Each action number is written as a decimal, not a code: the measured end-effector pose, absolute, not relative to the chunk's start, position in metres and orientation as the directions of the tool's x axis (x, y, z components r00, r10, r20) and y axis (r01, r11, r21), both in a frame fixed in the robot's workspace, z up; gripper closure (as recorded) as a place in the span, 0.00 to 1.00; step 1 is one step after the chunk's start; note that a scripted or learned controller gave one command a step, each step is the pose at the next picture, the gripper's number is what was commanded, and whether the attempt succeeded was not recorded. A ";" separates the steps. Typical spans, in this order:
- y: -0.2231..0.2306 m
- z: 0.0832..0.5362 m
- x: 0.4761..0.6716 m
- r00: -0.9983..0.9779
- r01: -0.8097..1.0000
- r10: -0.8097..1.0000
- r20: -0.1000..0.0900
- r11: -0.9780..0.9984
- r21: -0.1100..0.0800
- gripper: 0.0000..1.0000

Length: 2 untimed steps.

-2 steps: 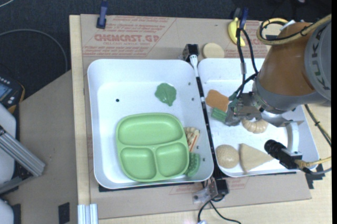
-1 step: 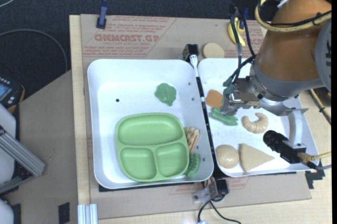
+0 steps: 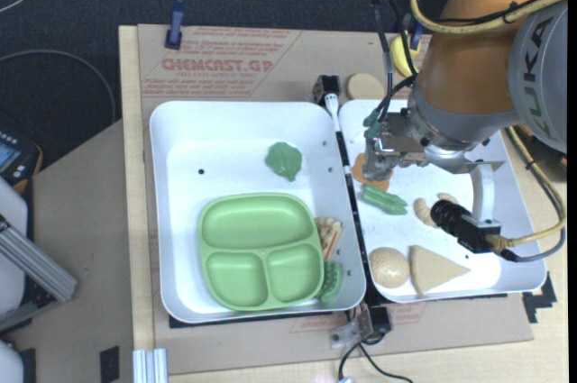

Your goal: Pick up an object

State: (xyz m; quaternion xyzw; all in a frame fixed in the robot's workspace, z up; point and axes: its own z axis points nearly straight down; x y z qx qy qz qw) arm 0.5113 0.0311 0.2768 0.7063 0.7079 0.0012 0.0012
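The counter (image 3: 225, 75) carries two white bins side by side. The arm (image 3: 478, 39), grey with an orange band, reaches over the right bin (image 3: 509, 192), and its tool (image 3: 377, 163) hangs low at that bin's far left corner, close to the wall between the bins. I cannot tell if the tool is open or closed.

The left bin (image 3: 158, 192) lies on the other side of that wall from the tool. In it, well apart from the tool and nearer to the front edge, is a green tray (image 3: 261, 248) with three compartments.

In the right bin, in front of the tool and near the front wall, a pale wedge (image 3: 437, 269) lies just beside a round beige bun (image 3: 389, 267). A green pod (image 3: 385, 199) lies just in front of the tool. A green leafy piece (image 3: 284, 159) is in the left bin, at about the same depth as the tool. A small orange piece (image 3: 364, 167) lies right at the tool, partly hidden by it; I cannot tell if they touch. A little beige piece (image 3: 422, 210) lies near the pod, on the arm's side.
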 end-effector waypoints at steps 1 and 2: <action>0.068 0.395 0.479 -0.007 1.000 1.000 0.005 0.007 0.014 1.00; 0.066 0.399 0.480 -0.001 1.000 1.000 0.000 0.001 0.004 1.00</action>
